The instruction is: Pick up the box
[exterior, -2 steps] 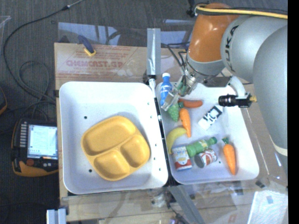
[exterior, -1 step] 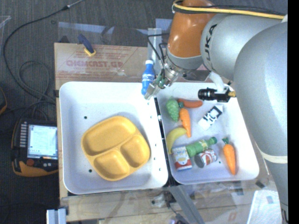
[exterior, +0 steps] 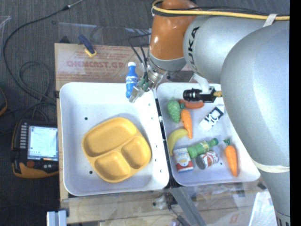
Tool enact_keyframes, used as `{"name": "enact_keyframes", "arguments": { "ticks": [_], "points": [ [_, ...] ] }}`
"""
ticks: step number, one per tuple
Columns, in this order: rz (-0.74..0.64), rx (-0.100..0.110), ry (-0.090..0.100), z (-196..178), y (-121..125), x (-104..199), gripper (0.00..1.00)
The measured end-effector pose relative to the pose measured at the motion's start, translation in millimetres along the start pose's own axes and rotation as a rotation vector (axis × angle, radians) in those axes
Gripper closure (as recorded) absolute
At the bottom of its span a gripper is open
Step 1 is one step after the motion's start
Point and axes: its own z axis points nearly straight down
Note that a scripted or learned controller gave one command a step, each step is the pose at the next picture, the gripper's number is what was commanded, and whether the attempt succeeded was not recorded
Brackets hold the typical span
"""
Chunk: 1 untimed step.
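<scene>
Arm (exterior: 244,74): large, smooth, rounded housings in matte silver-grey. One glossy orange band (exterior: 170,29) forms a bulbous collar just above the wrist. Dark "KUKA" lettering (exterior: 192,44) runs along the grey shell beside the orange section. A thin yellow cable (exterior: 221,14) lies along the top of the arm, looping over the orange band, and is tied down by a white strap (exterior: 269,19). The wrist narrows below the orange collar into a darker metal flange. Gripper (exterior: 139,86): small, grey metal with greenish parts visible.
</scene>
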Motion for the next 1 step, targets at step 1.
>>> {"name": "enact_keyframes", "arguments": {
  "ticks": [1],
  "points": [
    [0.005,-0.002,0.003,-3.2,23.5,30.9,1.0]
  ]
}}
